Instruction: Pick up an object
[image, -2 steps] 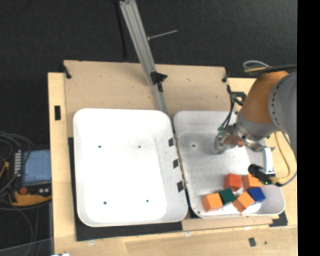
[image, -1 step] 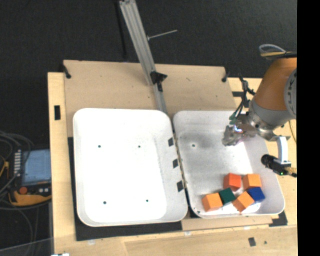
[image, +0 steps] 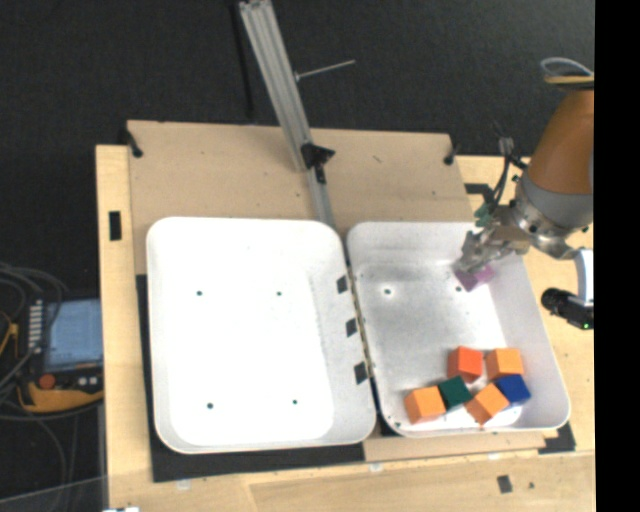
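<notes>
Camera view puts my gripper (image: 478, 262) over the right bin's (image: 420, 240) far side, its fingers clamped on a small purple block (image: 476, 275) hanging at their tips. From there the other blocks lie toward the near edge: orange (image: 468, 361), green (image: 456, 391), blue (image: 511, 388), all clustered well apart from the gripper.

So the gripper (image: 478, 262) hangs over the far part of the right bin (image: 420, 330) with a purple block (image: 476, 275) pinched between its fingers. Orange, green and blue blocks (image: 468, 388) sit bunched in that bin's near right corner. The left bin (image: 250, 330) is beside it.
</notes>
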